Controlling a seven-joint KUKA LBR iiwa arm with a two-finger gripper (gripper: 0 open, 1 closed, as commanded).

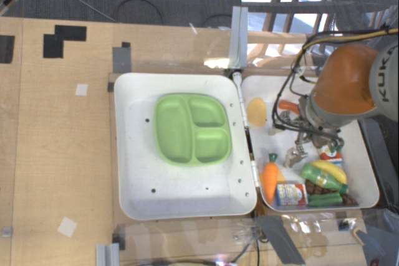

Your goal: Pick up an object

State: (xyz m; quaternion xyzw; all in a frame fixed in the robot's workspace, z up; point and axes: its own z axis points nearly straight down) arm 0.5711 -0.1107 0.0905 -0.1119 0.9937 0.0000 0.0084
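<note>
Just below-right of the gripper point(301, 149), whose jaws look empty and parted, lies the green bottle point(322, 175), not touching.

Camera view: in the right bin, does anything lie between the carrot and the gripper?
In the camera view, the stretch between the carrot and the gripper is bare white floor of the right bin. The can and banana lie below that line.
</note>
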